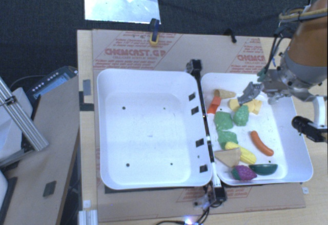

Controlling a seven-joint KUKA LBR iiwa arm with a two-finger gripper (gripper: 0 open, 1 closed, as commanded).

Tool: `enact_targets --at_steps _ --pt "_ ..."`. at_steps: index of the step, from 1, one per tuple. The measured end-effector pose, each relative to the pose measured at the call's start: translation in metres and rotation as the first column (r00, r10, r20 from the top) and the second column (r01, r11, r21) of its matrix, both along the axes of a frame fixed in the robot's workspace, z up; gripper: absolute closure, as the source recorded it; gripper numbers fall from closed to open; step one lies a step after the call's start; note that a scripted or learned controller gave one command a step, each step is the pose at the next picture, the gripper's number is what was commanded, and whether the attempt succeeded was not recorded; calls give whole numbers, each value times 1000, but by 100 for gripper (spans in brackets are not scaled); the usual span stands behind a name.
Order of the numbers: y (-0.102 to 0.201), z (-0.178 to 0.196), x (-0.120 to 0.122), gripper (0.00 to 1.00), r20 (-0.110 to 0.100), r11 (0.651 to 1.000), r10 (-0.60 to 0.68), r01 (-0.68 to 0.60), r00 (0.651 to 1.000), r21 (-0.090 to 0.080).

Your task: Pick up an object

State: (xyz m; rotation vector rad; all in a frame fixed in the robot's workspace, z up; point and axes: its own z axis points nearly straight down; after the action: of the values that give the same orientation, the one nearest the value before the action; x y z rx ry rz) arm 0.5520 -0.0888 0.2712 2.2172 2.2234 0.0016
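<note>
My claw hovers low over the far part of the right bin, above a yellow piece and just beside a green toy; its spread I cannot tell. An orange sausage lies nearer.

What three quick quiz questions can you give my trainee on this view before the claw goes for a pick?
1. True or false: the toy food lies in the right bin.
2. Which item lies nearest the bin's front edge? A) purple grapes B) orange carrot C) green lump
3. Fill in: the claw hovers over the bin's ____ part, near the yellow pieces.

Key
1. True; the left bin has none.
2. A, beside the dark green piece.
3. Back.
</note>
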Motion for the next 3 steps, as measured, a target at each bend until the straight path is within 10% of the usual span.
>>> enact_targets --at_steps 1,2,3 --pt "-12 -186 0 0 -9 1000 -2 2 1000 1" --pt "6 -187 40 0 3 1000 3 -3 1000 0" --pt "6 -175 40 100 4 1000 2 -2 1000 0"
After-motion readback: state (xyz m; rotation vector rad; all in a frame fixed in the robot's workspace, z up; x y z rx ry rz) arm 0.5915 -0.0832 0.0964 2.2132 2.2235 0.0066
